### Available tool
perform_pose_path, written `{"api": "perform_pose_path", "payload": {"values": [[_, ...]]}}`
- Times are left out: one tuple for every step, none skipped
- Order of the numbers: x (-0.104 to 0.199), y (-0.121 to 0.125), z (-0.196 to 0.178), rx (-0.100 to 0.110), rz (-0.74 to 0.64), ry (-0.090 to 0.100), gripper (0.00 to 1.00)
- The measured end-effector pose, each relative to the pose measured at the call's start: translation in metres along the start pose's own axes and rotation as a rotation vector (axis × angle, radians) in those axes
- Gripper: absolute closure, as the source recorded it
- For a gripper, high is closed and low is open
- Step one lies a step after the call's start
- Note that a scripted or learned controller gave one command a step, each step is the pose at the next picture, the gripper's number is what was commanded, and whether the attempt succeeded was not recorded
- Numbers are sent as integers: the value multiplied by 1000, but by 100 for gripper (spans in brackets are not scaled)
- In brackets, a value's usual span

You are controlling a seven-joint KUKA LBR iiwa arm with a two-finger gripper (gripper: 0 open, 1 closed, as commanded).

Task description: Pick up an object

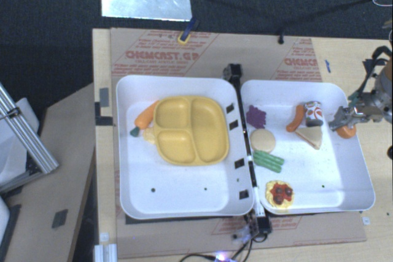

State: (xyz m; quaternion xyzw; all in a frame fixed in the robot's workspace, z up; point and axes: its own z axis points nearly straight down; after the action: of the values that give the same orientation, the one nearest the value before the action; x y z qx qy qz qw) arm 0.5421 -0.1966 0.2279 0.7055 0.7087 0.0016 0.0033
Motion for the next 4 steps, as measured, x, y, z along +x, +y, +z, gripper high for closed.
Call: {"api": "perform_pose_path", "payload": {"values": [[36, 25, 1, 2, -4, 2, 100], [81, 52, -8, 2, -4, 3, 100], [122, 81, 6, 3, -4, 2, 100], [158, 118, 2, 2, -4, 3, 100]]}}
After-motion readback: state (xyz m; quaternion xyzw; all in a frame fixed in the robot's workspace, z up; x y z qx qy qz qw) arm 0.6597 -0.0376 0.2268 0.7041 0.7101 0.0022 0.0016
